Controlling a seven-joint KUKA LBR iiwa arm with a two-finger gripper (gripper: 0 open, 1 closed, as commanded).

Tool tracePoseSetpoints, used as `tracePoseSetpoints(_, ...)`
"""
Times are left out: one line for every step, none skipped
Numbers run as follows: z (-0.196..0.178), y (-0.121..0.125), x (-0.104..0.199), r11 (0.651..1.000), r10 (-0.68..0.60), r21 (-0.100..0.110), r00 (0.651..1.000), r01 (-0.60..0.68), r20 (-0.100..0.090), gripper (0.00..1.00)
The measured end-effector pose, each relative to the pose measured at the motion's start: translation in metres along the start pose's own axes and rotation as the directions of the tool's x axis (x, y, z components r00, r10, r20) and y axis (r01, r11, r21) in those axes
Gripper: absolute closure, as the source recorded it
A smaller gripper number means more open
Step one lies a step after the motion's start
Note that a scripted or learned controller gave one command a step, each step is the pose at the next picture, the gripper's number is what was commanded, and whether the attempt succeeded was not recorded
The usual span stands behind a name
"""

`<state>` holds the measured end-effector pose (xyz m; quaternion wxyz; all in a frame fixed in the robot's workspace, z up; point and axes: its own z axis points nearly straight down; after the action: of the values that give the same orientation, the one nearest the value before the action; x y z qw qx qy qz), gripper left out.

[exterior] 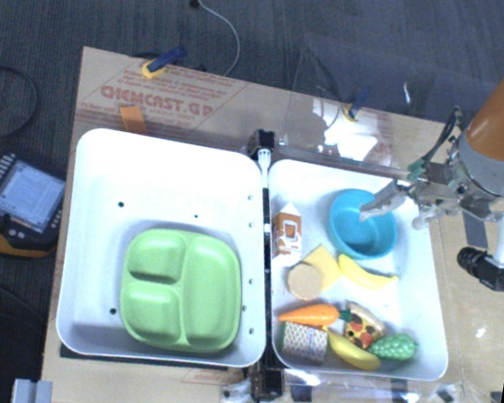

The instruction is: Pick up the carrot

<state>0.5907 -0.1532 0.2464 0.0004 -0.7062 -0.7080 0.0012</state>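
The orange carrot (310,313) with a green tip lies in the front part of the right bin (431,300), packed among other toy foods. My gripper (403,208) hangs over the far right side of that bin, above the rim of a blue bowl (362,225). It is well behind and to the right of the carrot. Its fingers (387,200) are spread open and there is nothing between them.
Around the carrot lie a round biscuit (304,280), a patterned can (304,343), a pizza slice (360,327), a banana (352,351) and a green broccoli (395,346). A green divided plate (183,287) sits in the left bin (105,173). A pendant (14,206) lies left of the bench.
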Motion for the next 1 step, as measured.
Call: tracePoseSetpoints(0.0543,-0.0506,0.0391,0.987,-0.158,0.002,0.987,0.158,-0.002,0.00)
